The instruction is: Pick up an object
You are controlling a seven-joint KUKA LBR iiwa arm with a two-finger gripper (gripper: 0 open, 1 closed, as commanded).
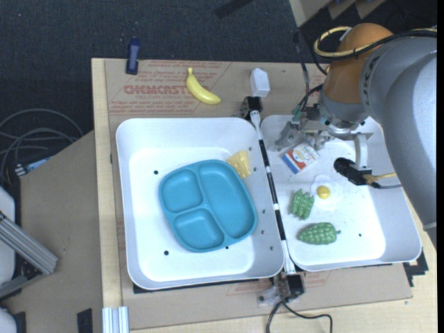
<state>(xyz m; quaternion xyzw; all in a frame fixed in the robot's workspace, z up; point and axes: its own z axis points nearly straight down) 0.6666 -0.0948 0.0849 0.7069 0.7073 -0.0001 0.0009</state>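
Tool (pixel 304 136): it hangs low over the far left corner of the right bin (pixel 378 250). From this slant you cannot tell whether it is wide or narrow, and nothing shows gripped in it.
Nearest thing: a small white carton (pixel 300 158) with red and blue print lies flat just beside the tool, on the side nearer the camera. You cannot tell whether they touch.
Rest of the right bin: a toy fried egg (pixel 322 191) sits past the carton. A green leafy piece (pixel 302 204) is near it, and a bumpy green piece (pixel 318 234) lies near the front wall. All are apart from one another.
Left bin (pixel 139 159): it carries a blue divided plate (pixel 207 205), with a yellow piece (pixel 239 162) at the plate's far right corner.
Tabletop (pixel 166 75): a banana (pixel 201 89) lies beyond the bins.
Step in hand: it looks like the approach to the carton, with the pick not yet made.
Doing it well: centre the tool over the carton before you close, and line it across the carton's narrow side. Go down until you are close to the bin floor, since the carton lies flat.
Watch for: the bin's left wall is near, so keep the tool off it. A flat, light carton will likely slide, so close slowly and lift straight up.
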